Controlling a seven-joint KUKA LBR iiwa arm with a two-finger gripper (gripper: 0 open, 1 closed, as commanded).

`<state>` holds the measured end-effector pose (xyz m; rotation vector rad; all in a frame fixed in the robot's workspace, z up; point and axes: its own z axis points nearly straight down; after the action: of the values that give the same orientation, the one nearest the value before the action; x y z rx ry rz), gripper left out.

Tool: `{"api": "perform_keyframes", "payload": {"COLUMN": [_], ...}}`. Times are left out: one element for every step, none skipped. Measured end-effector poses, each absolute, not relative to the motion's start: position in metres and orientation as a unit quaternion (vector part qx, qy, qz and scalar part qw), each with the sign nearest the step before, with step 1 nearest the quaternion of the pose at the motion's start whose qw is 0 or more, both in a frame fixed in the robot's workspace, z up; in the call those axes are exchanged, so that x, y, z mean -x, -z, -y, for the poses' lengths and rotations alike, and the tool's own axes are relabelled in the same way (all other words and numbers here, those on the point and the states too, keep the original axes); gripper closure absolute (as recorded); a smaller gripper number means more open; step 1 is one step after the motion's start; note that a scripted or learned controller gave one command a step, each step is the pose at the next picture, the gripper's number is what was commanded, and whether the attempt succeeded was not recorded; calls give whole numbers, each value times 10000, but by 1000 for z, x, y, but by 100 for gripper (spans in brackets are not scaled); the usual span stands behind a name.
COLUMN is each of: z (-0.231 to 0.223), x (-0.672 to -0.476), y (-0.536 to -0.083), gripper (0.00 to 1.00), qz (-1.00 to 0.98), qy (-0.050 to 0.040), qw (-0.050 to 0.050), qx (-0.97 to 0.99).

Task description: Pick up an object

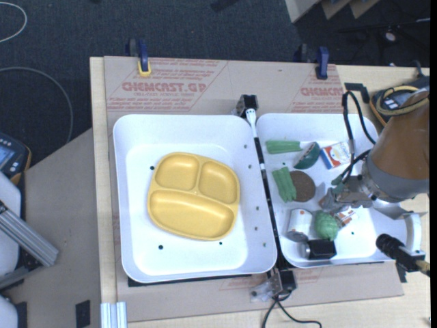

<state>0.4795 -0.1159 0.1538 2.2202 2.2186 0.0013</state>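
Objects crowd the right bin (290, 125) — a green ball (326, 225) just beside the gripper (339, 198), whose opening I cannot tell. Closing there risks nudging neighbours — a brown disc (302, 186) lies near

Right bin (300, 124) crowded with clutter; left bin's rim area (130, 183) lies open.

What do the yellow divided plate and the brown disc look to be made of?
Yellow divided plate: likely molded plastic, smooth with a soft sheen and rounded compartment ridges. Brown disc: matte and flat, with no shine; possibly rubber, felt or wood, too small to tell.
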Motion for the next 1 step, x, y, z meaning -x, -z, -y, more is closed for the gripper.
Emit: {"api": "perform_keyframes", "payload": {"z": [116], "x": [-479], "y": [-153], "gripper": [0], "qz": [-7066], "qy": [-2], "qw": [9], "qx": [-7076]}}
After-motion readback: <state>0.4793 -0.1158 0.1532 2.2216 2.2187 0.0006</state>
